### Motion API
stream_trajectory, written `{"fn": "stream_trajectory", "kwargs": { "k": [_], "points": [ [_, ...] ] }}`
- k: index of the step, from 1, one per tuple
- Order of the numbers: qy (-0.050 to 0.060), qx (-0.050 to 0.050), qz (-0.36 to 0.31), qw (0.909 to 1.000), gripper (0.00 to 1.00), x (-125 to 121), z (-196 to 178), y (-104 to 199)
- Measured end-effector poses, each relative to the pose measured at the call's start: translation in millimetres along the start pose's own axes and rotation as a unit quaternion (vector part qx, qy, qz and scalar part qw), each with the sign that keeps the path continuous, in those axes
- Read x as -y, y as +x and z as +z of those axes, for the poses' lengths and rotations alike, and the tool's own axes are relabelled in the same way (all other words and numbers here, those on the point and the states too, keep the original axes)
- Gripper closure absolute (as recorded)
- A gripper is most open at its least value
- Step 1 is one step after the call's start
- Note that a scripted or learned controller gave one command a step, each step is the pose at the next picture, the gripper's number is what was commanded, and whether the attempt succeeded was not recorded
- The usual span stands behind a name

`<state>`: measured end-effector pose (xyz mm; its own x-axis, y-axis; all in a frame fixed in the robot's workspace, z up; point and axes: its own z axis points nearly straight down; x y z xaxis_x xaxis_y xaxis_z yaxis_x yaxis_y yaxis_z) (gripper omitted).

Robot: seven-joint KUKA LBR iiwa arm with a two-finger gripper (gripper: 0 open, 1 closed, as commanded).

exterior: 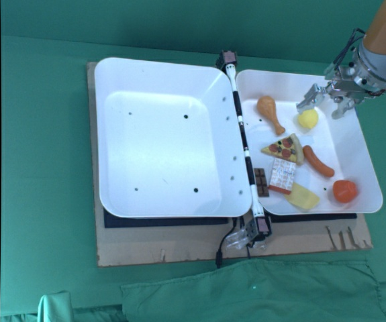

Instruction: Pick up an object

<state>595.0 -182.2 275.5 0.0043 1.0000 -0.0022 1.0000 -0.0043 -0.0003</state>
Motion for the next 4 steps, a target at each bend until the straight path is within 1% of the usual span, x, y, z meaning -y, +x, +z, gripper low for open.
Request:
{"fn": "stream_trajectory", "kwargs": {
  "k": [1,2,3,4],
  "points": [
    [0.002,-0.001,0.000,1.0000,0.00,1,60,3],
    [-0.004,0.001,0.000,1.0000,0.00,-1,92,1],
    [-0.011,0.004,0.002,0.9999,1.00,-4,76,-1],
    [-0.006,0.001,-0.001,1.0000,1.00,-2,14,5]
  ]
}}
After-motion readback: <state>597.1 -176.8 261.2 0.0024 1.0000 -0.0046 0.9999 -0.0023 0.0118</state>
